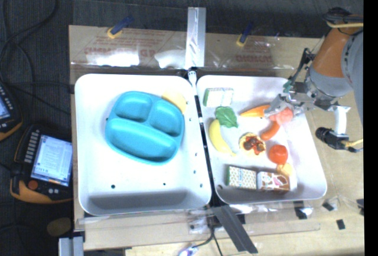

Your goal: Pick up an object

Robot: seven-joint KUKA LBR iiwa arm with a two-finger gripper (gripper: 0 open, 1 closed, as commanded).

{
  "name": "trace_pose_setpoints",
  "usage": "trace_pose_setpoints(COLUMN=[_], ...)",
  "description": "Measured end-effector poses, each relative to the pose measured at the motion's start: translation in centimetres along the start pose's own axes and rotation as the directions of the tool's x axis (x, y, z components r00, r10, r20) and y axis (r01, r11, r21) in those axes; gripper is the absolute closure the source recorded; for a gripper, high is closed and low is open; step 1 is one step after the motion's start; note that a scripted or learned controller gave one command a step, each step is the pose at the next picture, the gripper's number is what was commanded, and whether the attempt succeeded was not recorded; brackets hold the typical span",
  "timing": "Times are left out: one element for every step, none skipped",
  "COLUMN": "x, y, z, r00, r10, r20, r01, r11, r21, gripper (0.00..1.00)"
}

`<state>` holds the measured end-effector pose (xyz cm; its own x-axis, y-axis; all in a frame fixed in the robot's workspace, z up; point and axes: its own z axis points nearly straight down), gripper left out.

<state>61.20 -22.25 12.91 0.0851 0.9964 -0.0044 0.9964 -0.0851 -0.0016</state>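
Observation:
The right bin [310, 148] holds several toy foods. An orange carrot [255, 111] lies near its middle, with a red-orange pepper [271, 130] just below it. A pink piece [285, 115] lies at the bin's upper right. My gripper [287, 102] hovers right over that pink piece and the carrot's right end, low at the bin's far right side. I see nothing lifted. A red tomato [278, 153], a banana [218, 137] and a green leafy piece [226, 116] lie further left and nearer the front.
A blue divided tray [144, 125] sits in the left bin [94, 190], a yellow piece [175, 100] behind it. The right bin also has a green-white box [217, 97], a round topped piece [253, 143] and two cartons [241, 177] [273, 181] at the front.

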Motion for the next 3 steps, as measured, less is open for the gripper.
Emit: trace_pose_setpoints(x=[0.0,0.1,0.2], y=[0.0,-1.4,-1.4], z=[-0.9,-6.7,-7.5], r00=[1.000,1.000,1.000], r10=[-0.002,-0.015,-0.017], r20=[0.004,-0.002,0.000], r01=[0.002,0.015,0.017], r11=[1.000,1.000,1.000], r21=[0.003,-0.001,0.001], gripper=[1.00,1.00,1.00])
